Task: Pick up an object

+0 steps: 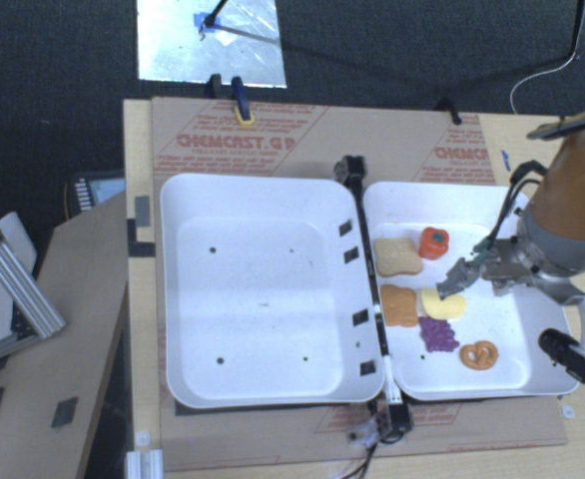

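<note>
Pretzel (479, 354) sits closest to the lens, near the front edge of the right bin (512, 200), lying flat and apart from the other items. Purple grape bunch (437, 334) is just to its left, touching or nearly touching the lower edge of the yellow piece (446, 306). That yellow piece looks like a lemon or banana chunk, can't tell which. Orange-brown bread-like item (399, 305) lies beside it, against the divider side of the bin. Tan bread slice (397, 256) is just behind that one, also near the divider. Red tomato-like item with green top (433, 242) sits right of the slice, close to it but apart.

Hand (453, 280) comes in from the right on the grey arm (562, 238), orange band visible above the wrist. Tip is low over the right bin, directly over the upper edge of the yellow piece. Can't tell how far the fingers are spread, dark blur at the tip. Nothing visibly between them, so no confirmed grasp.

Left bin (183, 203) sits beside the right one, joined along a black clip strip (364, 277). Both rest on a cardboard sheet (302, 133) on the counter (83, 267). Silver foil square (211, 26) lies on the dark floor behind.
</note>
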Robot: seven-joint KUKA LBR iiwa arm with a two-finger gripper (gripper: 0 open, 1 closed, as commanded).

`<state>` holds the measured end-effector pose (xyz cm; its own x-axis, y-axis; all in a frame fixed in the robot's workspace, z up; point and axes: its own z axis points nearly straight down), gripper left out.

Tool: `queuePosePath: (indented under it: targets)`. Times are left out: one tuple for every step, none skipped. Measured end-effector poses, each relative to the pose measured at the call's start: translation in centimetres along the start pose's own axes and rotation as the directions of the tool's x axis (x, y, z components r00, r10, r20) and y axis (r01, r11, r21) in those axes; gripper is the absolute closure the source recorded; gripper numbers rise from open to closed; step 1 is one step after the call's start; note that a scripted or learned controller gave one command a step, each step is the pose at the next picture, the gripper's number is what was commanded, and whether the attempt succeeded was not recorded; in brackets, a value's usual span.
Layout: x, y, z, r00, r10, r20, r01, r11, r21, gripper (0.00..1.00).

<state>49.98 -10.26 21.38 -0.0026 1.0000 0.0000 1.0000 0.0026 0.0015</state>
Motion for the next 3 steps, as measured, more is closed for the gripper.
queuePosePath:
  targets:
    - [8.1,2.2,3.0,1.0,-0.004,-0.001,0.004,1.0,0.001,0.0]
    - [10.5,4.7,2.9,1.0,-0.004,-0.001,0.004,1.0,-0.002,0.0]
    - [10.4,4.6,1.9,1.0,-0.001,-0.001,0.001,1.0,-0.002,1.0]
